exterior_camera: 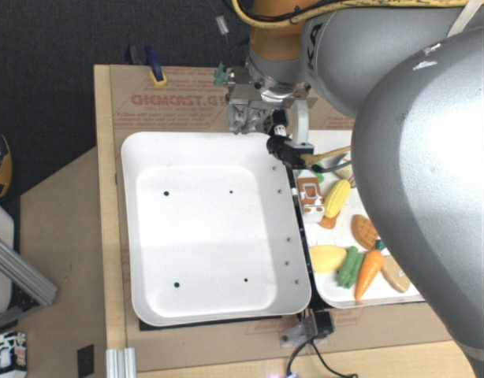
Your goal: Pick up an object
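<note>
Take the left bin [210,235] as your reference; the gripper [250,116] hangs just beyond its far rim, over the cardboard [179,101]; you cannot tell how its jaws stand. The toys lie in the right bin [336,294], beside the reference: a corn cob [337,198] nearest the far end, then a lemon [327,257], a green vegetable [350,266] and a carrot [367,272] at the near end.

Bright, even overhead light; the left bin [206,235] glares white, edges slightly soft.
</note>
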`<control>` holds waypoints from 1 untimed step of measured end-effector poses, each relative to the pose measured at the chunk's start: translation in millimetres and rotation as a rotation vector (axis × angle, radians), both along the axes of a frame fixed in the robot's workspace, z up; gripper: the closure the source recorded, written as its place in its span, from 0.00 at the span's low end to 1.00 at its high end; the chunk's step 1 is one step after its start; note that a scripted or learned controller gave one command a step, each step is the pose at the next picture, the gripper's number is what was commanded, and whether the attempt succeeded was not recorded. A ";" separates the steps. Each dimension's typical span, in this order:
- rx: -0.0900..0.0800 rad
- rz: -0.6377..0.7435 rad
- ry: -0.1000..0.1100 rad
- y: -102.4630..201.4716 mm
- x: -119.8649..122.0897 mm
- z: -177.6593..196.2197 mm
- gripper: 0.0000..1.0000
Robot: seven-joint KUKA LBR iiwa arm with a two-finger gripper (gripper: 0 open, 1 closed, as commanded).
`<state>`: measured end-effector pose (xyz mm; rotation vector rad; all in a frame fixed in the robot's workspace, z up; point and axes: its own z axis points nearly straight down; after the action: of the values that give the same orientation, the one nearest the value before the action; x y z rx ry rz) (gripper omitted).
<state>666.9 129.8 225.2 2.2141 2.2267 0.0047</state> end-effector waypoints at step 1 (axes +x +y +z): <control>0.002 0.004 0.004 102.3 -5.1 -41.8 1.00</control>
<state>661.7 232.1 183.3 2.2123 2.2347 0.0034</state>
